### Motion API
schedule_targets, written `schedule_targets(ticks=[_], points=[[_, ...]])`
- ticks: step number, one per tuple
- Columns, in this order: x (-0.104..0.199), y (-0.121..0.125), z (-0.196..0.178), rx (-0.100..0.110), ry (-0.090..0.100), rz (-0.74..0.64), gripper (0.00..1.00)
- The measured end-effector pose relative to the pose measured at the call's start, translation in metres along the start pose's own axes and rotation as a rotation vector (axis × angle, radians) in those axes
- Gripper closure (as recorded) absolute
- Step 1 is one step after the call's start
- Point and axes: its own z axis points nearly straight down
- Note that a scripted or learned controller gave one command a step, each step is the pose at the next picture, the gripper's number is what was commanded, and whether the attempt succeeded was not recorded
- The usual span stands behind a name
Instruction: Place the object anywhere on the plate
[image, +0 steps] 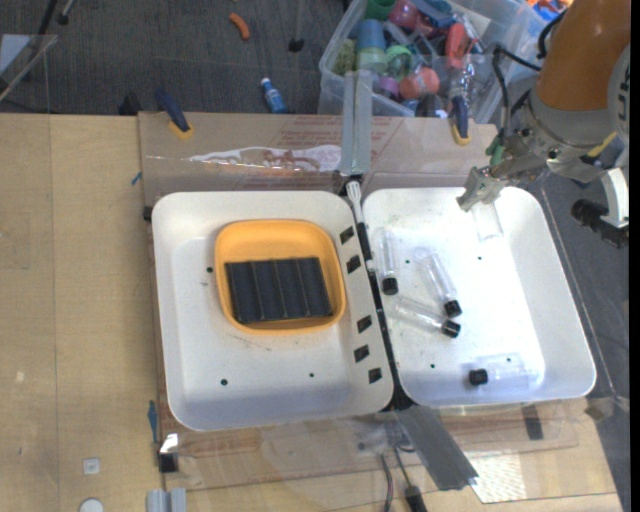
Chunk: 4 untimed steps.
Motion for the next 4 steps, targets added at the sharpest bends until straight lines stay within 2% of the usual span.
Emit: schedule_targets(ticks=[1, 2, 3, 4], points=[[0.0, 0.001, -0.02, -0.002, -0.001, -0.247, 1.0], [-0.015, -0.004, -0.056, -0.002, -0.001, -0.432, 1.0], [-0.04, -0.02, -0.083, -0.003, -0.002, -0.482, 1.0], [-0.063, -0.026, -0.166, -0.003, -0.002, -0.662, 1.0]])
